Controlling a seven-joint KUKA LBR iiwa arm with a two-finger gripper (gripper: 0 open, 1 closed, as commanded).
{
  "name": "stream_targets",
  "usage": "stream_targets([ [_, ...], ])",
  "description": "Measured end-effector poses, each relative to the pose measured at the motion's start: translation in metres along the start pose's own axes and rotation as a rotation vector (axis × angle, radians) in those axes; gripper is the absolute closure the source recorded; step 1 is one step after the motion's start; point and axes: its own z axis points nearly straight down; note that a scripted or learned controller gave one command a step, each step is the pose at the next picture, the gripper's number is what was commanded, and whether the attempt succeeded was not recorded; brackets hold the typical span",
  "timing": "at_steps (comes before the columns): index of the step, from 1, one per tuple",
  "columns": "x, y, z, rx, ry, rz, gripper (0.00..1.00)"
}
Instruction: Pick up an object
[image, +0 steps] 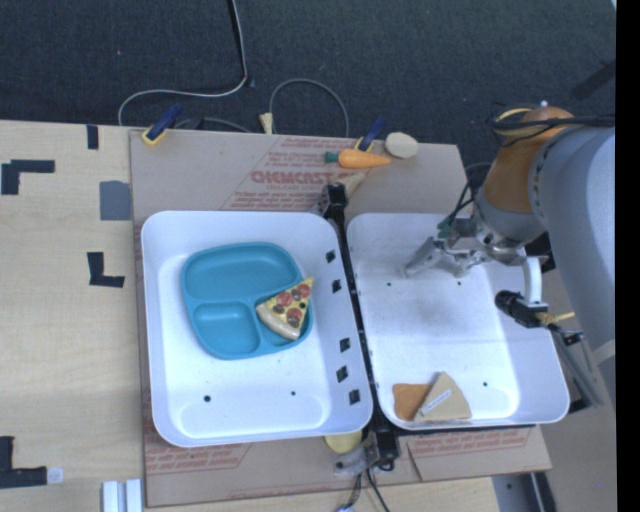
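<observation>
My gripper (434, 266) hangs over the back part of the right bin (520, 345), open, with nothing between its fingers. A toast-like sandwich wedge (432, 400) lies at that bin's front edge, well away from the gripper. In the left bin (165, 400) sits a blue divided plate (230, 295). A toy pizza slice (288, 309) rests on the plate's right side.
A toy carrot (362, 158) and a beige rounded piece (401, 145) lie on the cardboard behind the bins. A black divider (345, 300) runs between the bins. A yellowish item (342, 441) pokes out under the front edge. Cables loop at the back.
</observation>
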Motion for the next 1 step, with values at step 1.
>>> stream_targets([
  [1,0.0382,-0.0587,-0.0016,0.003,0.001,-0.001,0.0],
])
